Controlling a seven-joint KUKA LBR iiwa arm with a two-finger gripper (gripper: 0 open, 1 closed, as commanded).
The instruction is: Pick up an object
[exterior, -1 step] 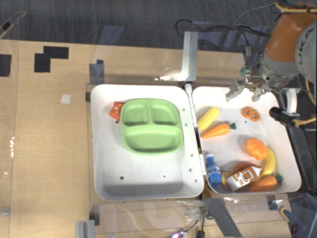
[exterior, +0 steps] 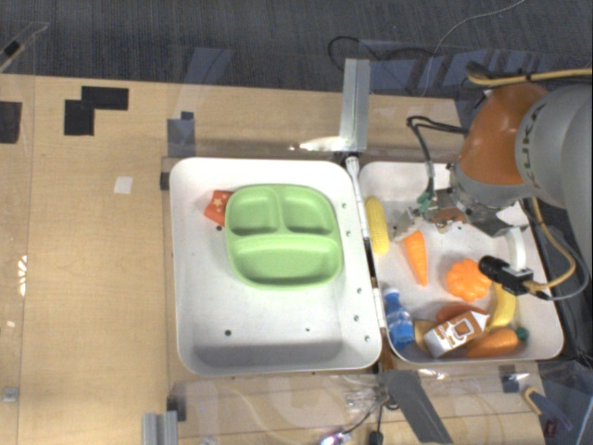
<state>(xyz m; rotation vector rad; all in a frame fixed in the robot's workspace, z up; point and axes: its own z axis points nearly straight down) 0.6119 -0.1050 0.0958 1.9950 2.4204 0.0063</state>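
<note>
The right bin [exterior: 547,336] holds several toy foods. A yellow corn cob [exterior: 375,226] lies along its left wall, with an orange carrot [exterior: 418,257] beside it. Near the middle sits an orange pumpkin-like piece [exterior: 467,280]. A banana [exterior: 504,308], a brown carton [exterior: 453,331], a blue bottle [exterior: 398,318] and a long orange piece [exterior: 493,343] crowd the front. My gripper [exterior: 438,209] hangs low over the back of this bin, above and to the right of the carrot, with nothing visibly in it.
The left bin [exterior: 269,336] bears a green divided plate [exterior: 281,235] with a small red item [exterior: 217,208] at its left edge. The grey arm with its orange band [exterior: 500,142] covers the right bin's back right corner. A metal post [exterior: 355,100] stands behind the bins.
</note>
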